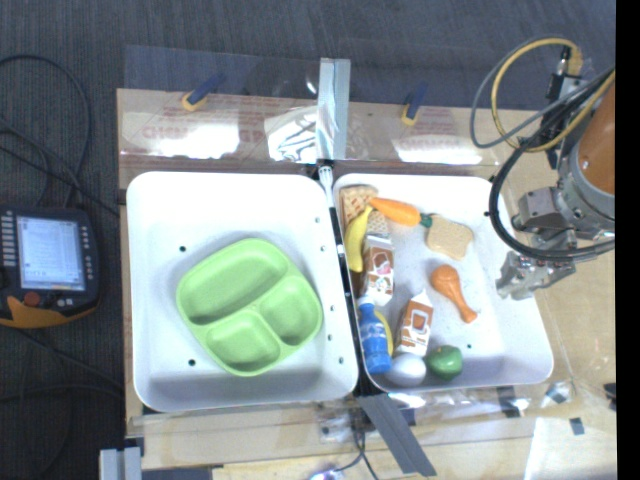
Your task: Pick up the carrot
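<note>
Carrot [394,211] well apart from fingers [520,276]; up-left

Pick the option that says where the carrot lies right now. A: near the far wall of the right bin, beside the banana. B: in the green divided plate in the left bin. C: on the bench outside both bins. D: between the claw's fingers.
A: the carrot lies in the right bin near its far wall, just right of the banana, while the claw sits at that bin's right edge, apart from it.
</note>
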Robot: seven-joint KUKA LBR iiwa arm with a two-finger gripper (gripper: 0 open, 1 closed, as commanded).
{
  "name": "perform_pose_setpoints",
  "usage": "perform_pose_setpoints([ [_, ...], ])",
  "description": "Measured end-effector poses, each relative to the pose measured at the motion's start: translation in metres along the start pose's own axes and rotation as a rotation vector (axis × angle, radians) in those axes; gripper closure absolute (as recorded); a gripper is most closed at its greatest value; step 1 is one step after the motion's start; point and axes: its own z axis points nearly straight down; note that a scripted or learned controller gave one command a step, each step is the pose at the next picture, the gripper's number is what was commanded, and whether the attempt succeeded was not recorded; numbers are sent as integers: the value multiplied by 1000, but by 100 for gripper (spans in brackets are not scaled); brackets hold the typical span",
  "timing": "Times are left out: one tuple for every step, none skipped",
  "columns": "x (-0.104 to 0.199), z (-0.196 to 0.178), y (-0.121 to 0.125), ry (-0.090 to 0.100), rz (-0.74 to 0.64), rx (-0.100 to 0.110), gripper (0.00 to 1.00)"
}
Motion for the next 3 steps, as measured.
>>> perform_pose_setpoints([
  [72,-25,-18,-9,-457,-10,100],
  [69,-33,-19,-16,-458,-9,100],
  [67,-40,-20,-22,-456,-10,100],
])
